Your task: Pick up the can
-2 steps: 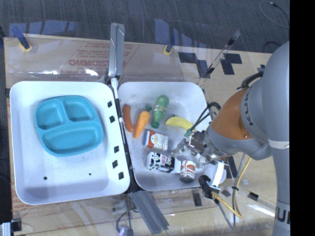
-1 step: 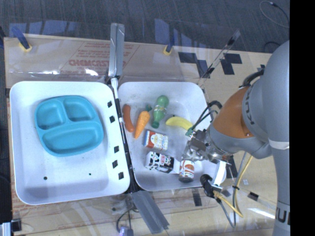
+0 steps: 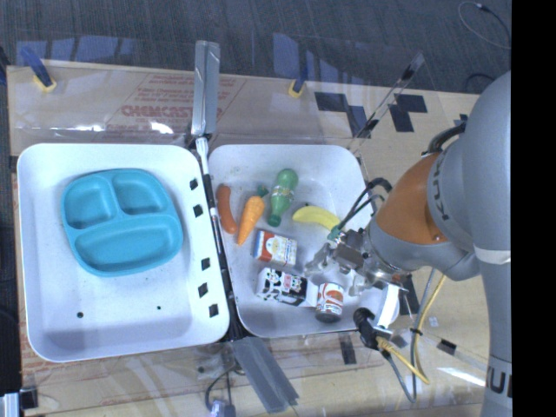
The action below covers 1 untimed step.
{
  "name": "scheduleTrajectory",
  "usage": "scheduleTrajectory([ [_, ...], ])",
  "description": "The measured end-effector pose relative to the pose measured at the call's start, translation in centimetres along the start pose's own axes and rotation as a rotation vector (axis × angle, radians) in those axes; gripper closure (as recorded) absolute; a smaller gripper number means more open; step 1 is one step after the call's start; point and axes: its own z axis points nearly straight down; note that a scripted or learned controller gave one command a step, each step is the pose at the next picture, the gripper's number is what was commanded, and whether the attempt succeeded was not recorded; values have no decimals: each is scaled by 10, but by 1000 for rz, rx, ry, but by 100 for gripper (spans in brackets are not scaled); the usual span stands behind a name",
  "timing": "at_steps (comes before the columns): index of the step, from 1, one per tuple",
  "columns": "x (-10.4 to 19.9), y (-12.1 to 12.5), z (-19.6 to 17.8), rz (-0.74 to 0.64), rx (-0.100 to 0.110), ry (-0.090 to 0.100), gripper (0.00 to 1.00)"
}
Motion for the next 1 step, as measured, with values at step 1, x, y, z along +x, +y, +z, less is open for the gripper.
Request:
scheduleTrajectory([
  [1,-2,1,8,-154,-4,0,0],
])
